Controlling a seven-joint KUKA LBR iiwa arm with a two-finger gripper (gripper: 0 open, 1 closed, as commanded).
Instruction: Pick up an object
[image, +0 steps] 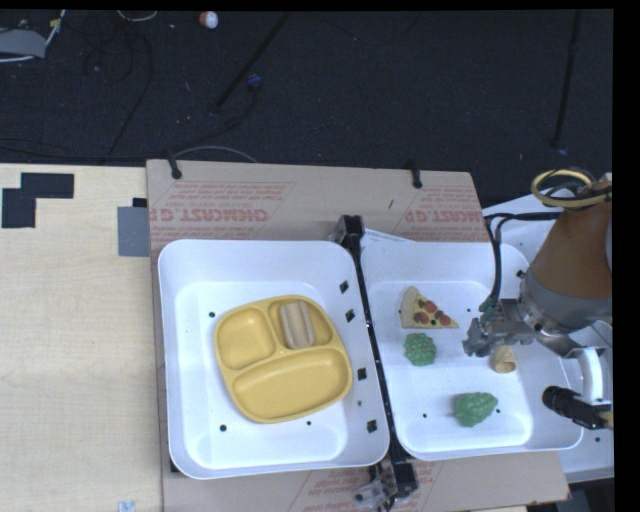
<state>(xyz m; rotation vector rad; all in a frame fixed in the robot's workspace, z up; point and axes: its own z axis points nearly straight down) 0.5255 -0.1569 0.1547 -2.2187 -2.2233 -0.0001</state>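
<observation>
Hovering low in the right white bin (515, 425), the gripper (487, 338), its state impossible to tell, nears a small tan cylinder (503, 359), seemingly light, rigid, best pinched across its sides.

The bench (70, 330) was pale wood on the left, with a sheet of printed cardboard (300, 205) laid flat across its middle! Two shallow white bins sat side by side right on that cardboard, the left bin (190, 290) and the right bin (450, 275), their inner rims touching. Dark patches (40, 195) and a grey square (132, 230) marked the bare wood.
</observation>
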